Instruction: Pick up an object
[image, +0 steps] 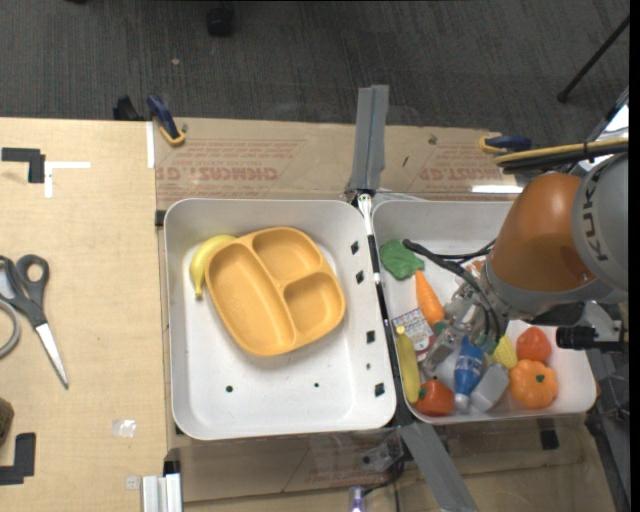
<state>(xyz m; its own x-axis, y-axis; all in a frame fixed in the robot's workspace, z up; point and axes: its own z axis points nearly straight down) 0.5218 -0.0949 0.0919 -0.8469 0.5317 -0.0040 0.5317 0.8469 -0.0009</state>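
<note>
Camera view: pincer low over blue bottle.

Two shallow white bins sat side by side: left bin, right bin.

Left bin held two items: one yellow divided plate with three compartments, and one banana tucked against the plate's far-left edge.

Right bin, partly hidden by the arm, count is of visible pieces only:
- one green leafy piece
- one carrot
- one long yellow piece
- two red tomato-like pieces
- one orange fruit
- one blue bottle

On the bench: one pair of scissors.
</note>
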